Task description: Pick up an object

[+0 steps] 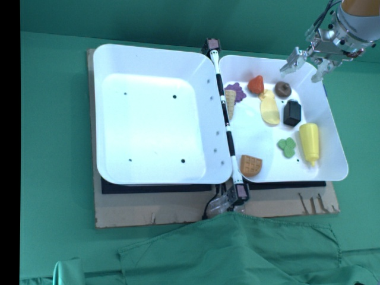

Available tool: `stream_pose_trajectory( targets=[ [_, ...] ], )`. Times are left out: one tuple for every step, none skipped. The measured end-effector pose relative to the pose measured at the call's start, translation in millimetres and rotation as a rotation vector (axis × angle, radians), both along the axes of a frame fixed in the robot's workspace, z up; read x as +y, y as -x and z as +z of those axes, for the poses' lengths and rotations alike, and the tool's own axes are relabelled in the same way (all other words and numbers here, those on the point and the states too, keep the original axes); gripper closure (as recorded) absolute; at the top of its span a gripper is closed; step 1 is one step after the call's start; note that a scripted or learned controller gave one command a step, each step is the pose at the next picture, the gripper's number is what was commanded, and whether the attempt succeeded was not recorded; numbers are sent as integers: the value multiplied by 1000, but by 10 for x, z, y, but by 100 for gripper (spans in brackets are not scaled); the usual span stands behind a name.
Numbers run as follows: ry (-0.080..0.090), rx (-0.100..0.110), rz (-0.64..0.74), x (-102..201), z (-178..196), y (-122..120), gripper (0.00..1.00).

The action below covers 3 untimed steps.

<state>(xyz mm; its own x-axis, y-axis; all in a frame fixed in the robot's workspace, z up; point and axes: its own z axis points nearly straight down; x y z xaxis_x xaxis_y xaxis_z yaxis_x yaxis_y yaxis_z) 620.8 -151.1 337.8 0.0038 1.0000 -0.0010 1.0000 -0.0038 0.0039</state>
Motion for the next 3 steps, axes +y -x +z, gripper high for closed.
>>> stream_pose_trajectory(
  targets=[
    [1,9,-3,-320,-989,-24,0],
    [9,-22,2,-223,-1246,157,0],
    [10,-26,1,-154,-1293,35,0]
  ],
)
